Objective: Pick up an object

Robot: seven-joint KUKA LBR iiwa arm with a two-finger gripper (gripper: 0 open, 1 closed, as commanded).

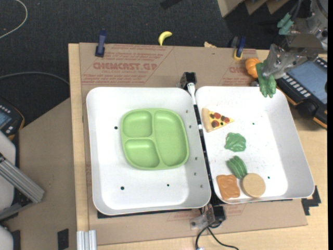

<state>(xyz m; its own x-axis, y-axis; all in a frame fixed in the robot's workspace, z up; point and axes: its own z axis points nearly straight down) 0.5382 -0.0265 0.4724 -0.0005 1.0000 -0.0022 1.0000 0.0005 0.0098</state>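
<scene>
Jaws (pixel 271 73) gripping green toy (pixel 268 86), right bin (pixel 291 139)

Both white bins, left (pixel 104 186) and right (pixel 291 139), read as smooth plastic with a faint sheen, the right one lightly speckled; the green divided plate (pixel 155 138) is matt plastic, softly moulded; under them a brown cardboard sheet (pixel 130 61), dull and printed in red; the pizza slice (pixel 215 120) and leafy greens (pixel 235 141) look like rubbery toy plastic; the claw (pixel 276 61) shows bare grey metal
</scene>
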